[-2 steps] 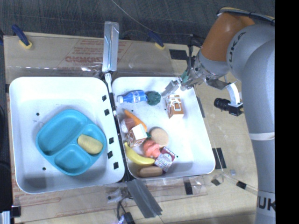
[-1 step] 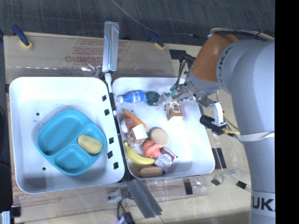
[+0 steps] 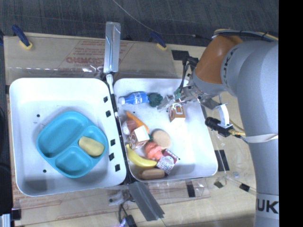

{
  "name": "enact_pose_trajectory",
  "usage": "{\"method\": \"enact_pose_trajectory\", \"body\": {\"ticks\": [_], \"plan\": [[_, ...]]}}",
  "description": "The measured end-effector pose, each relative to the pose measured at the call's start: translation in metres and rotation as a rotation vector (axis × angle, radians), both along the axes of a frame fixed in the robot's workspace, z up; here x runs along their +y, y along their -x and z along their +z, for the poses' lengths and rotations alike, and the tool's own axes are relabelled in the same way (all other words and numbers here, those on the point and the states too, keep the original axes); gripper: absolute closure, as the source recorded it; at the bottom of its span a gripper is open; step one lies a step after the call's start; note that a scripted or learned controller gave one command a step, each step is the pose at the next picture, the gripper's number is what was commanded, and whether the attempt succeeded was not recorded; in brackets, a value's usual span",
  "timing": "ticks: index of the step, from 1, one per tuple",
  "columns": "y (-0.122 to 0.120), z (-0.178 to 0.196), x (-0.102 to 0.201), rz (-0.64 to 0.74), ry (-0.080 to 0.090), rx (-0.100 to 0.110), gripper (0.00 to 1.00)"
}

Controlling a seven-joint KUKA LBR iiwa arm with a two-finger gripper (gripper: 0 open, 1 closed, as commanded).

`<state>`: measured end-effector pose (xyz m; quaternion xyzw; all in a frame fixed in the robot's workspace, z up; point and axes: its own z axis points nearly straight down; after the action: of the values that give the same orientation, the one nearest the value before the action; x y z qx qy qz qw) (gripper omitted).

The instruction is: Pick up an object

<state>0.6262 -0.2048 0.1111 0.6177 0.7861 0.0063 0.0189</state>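
- The hand (image 3: 179, 103) hangs low over the far part of the right bin (image 3: 201, 148); whether it grips anything I cannot tell.
- A small brown box (image 3: 177, 112) sits just under it, probably light and stiff; its flat sides look best to pinch.
- Nearest in that bin lie a sausage (image 3: 152, 174) and a banana (image 3: 139, 159), likely smooth and rounded; farther back a bottle (image 3: 134, 98).
- The left bin (image 3: 28, 174) holds a blue tray (image 3: 57, 138) with a potato (image 3: 91, 146).
- The worktop (image 3: 57, 48) is pale wood; dark floor beyond.
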Motion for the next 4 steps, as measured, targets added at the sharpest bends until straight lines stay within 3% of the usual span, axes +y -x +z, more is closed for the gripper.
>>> {"method": "enact_pose_trajectory", "body": {"ticks": [1,2,3,4], "plan": [[-0.005,0.112,0.012,0.242,-0.005,0.031,0.00],[0.015,0.022,-0.004,0.035,-0.014,0.042,0.00],[-0.008,-0.002,-0.009,0.131,0.003,0.013,0.00],[-0.030,-0.019,-0.006,-0.128,-0.015,0.037,0.00]]}}
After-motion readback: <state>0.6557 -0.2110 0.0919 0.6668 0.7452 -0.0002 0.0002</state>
